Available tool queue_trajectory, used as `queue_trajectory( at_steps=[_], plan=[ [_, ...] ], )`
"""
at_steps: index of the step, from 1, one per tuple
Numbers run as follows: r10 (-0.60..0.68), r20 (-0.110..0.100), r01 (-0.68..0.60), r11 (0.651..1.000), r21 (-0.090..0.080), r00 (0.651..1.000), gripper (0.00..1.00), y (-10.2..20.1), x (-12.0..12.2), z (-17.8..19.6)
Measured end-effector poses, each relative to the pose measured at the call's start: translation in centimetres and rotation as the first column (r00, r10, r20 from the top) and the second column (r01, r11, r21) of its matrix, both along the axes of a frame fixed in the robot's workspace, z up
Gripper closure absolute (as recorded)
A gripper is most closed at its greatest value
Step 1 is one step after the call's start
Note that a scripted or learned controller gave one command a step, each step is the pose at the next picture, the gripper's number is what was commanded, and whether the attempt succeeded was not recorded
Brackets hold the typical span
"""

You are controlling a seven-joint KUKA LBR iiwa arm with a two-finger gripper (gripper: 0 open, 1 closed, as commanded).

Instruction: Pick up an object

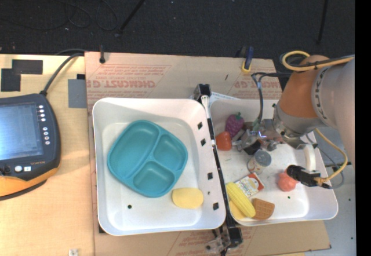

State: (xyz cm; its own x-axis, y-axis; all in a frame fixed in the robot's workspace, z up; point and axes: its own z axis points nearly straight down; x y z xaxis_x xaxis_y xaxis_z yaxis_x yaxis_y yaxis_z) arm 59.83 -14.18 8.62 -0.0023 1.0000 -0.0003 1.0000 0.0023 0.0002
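Camera view has the gripper (255, 143) low in the right white bin (324, 205) between purple grape bunch (235, 124) and red tomato (224, 141); can't tell its grip, seemingly picking amid clutter

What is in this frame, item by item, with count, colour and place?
white bins: 2, white, side by side on the bench
divided plate: 1, teal, in the left bin
lemon-like piece: 1, yellow, left bin, near corner by the plate
grapes: 1 bunch, purple, right bin, far left part
tomato-like piece: 1, red-orange, right bin, by the divider
corn cob: 1, yellow, right bin, near edge
cookie-like piece: 1, brown, beside the corn
small packet: 1, red and white, above the corn
round fruit: 1, red, right bin, right part
handheld screen unit: 1, black and orange, bench's left
arm: 1, grey with orange band, from the right
claw: 1, dark, over the right bin
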Motion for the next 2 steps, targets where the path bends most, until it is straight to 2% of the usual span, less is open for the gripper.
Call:
queue_trajectory(
  at_steps=[1, 2],
  plan=[
    [-0.009, 0.006, 0.009, 1.000, -0.006, 1.000, 0.00, -6.4, -8.5, 17.4],
    [-0.002, -0.017, 0.002, 1.000, 0.007, 1.000, 0.00, -6.3, -10.2, 3.5]
  ],
)
